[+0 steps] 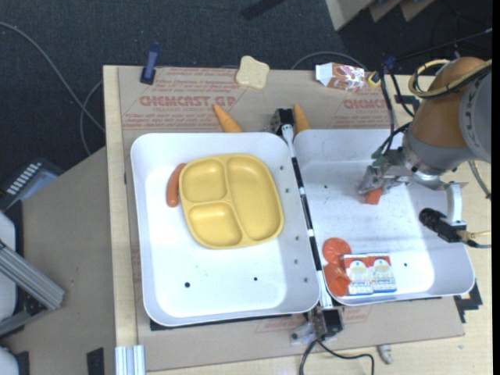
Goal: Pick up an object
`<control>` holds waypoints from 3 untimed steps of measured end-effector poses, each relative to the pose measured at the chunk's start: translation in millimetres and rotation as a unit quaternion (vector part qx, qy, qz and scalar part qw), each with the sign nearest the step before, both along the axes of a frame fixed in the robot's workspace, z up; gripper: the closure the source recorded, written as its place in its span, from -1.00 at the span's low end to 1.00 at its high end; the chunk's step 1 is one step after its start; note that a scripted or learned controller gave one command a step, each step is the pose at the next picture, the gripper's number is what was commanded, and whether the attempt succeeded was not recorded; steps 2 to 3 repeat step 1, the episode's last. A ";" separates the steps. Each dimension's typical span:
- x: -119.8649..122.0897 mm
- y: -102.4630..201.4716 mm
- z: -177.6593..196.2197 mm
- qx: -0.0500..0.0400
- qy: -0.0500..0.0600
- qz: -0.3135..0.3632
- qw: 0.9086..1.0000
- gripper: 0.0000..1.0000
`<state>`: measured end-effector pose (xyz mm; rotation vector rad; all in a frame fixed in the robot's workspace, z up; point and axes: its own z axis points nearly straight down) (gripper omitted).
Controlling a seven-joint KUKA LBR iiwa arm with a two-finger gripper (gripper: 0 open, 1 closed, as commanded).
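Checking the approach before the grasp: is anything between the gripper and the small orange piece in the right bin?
Nothing visible. The gripper sits right over the orange piece; the red slices and carton lie nearer the bin's front.

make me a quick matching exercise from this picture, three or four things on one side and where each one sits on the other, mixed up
Things:
1. yellow divided plate
2. hot dog
3. small carton
4. bread slice

Places:
A. on the bench beyond the bins
B. near end of the right bin
C. middle of the left bin
D. left bin, tucked at the plate's left edge

Pairs: 1-C, 2-D, 3-B, 4-A
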<state>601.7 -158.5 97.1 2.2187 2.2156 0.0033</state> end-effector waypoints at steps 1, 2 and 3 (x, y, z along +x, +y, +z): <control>27.3 113.8 89.2 0.003 0.001 0.003 1.000 1.00; 27.3 113.8 89.2 0.003 0.001 0.003 1.000 1.00; 27.3 113.8 89.2 0.003 0.001 0.003 1.000 1.00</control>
